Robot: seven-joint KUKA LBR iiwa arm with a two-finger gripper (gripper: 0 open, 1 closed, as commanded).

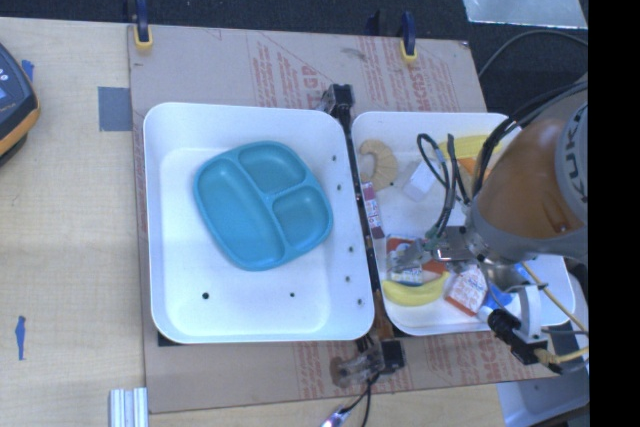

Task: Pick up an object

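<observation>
I see the desk (70, 245) carrying two white bins. The left bin (170, 215) holds a blue divided plate (263, 205). In the right bin (400, 130), at five o'clock, the end effector (415, 260) hangs over a yellow banana (412, 292) — grip state unreadable.

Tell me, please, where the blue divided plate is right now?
The blue divided plate lies alone in the left bin in the camera view, near its middle, left of the cluttered right bin.
</observation>
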